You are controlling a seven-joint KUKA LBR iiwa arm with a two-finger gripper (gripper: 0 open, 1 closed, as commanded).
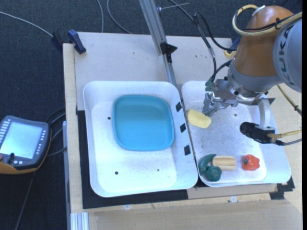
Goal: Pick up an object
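The yellow piece (199,119), a small rounded lump, lies on the floor of the right bin (230,138), close to the wall that this bin shares with its neighbour and in the upper half of the bin. The end effector (210,107) hangs just beside it, at its upper right, its tip very near the piece; from this slant it cannot be told whether it touches the piece, nor whether it is open or closed. The arm (261,47) comes in from the right, its orange band above the bin's far right corner. Along the near edge of the same bin three more things lie in a row: a dark green piece (209,167) at the left, a tan cylinder (224,163) on its side touching the green one, and a red piece (250,162) a little apart to the right. The left bin (100,169) holds a blue tray (144,122) with rounded corners, lying flat towards the far side. Both bins sit side by side on the pale bench (120,56). A metal rail (151,18) slants down from the top edge to the gap between the bins, and a blue clamp (76,41) grips the bench's far left corner. On the dark floor (29,80) at the left lies a handheld control panel (21,143) with a lit screen, and cables (96,4) loop behind the bench.
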